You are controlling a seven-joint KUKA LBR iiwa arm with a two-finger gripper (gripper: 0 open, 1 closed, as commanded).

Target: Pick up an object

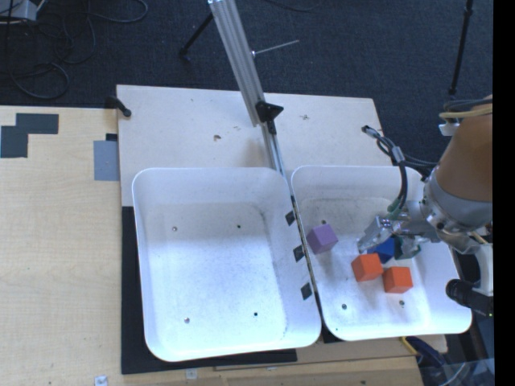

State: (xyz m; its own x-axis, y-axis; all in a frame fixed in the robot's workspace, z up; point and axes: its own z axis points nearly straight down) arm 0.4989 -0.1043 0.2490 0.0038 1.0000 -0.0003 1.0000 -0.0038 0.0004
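Nearest, along the front edge of the bench (241, 111), a black mat (129, 296) and on it the left bin (145, 215), white and shallow, with small dark dots on its floor. Right beside it, rim against rim, the right bin (354, 175), also white.

Over the right half of the right bin, the gripper (392, 236), low down near the bin floor. Hard to see clearly; cannot tell whether open or shut. Looks close above a blue block (388, 251), maybe touching it, but cannot tell for sure. Behind it, coming in from the right edge, the big grey arm (467, 167) with its orange part and a dark cable (394, 155).

Under the bins, a pale board with a few small holes. To the left, a light wooden top (56, 240) with some grey patches. At the back, dark carpet (362, 39) with loose black cables (48, 55). Up from between the two bins, a long silver pole (241, 63), slanted, with a checked tip.

Four small blocks, all in the right bin. Blue block partly hidden under the gripper, right of the middle. Just in front of it, a first orange block (367, 267) and, next to that toward the right rim, a second orange block (397, 279), close together. Nearer the left rim of that bin, a purple block (323, 237), apart from the others.
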